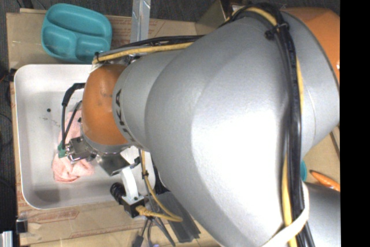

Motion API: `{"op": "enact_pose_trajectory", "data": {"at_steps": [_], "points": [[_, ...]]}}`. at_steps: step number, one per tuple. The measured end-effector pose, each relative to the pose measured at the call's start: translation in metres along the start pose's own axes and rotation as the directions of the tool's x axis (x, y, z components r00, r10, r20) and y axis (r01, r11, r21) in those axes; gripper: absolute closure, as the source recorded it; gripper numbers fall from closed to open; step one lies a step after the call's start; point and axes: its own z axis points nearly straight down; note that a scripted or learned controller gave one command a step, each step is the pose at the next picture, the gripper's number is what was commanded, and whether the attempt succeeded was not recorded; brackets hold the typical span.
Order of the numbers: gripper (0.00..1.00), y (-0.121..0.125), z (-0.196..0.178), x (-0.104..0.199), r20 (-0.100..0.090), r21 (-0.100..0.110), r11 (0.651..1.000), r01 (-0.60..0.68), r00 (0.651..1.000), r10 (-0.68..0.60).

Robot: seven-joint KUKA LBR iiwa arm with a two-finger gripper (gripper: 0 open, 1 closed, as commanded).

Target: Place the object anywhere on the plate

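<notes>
A pink, crumpled soft object (70, 170) lies in the left white bin (29, 124), toward its near side. My gripper (70, 151) hangs right above the object's upper edge, mostly hidden under the orange wrist band (101, 104); a small green bit shows beside it. A teal divided plate (76, 32) rests outside the bin, on the bench beyond its far left corner. The arm's bulky grey body (231, 124) covers the right part of the bin and everything to its right.
A grey upright post (140, 17) stands just right of the teal plate. Black and yellow cables (144, 43) run along the arm and dangle near the bin's near edge. An orange item (324, 180) peeks out at the far right.
</notes>
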Motion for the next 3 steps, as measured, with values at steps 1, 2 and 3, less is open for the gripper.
{"op": "enact_pose_trajectory", "data": {"at_steps": [1,2,3], "points": [[1.00,-0.019,-0.069,-0.110,-0.001,-0.004,0.999,-0.051,0.999,0.051],[1.00,0.014,-0.069,-0.156,-0.001,-0.004,1.000,0.023,1.000,-0.023],[1.00,0.051,-0.069,-0.196,-0.001,-0.004,0.999,0.052,0.999,-0.052]]}}
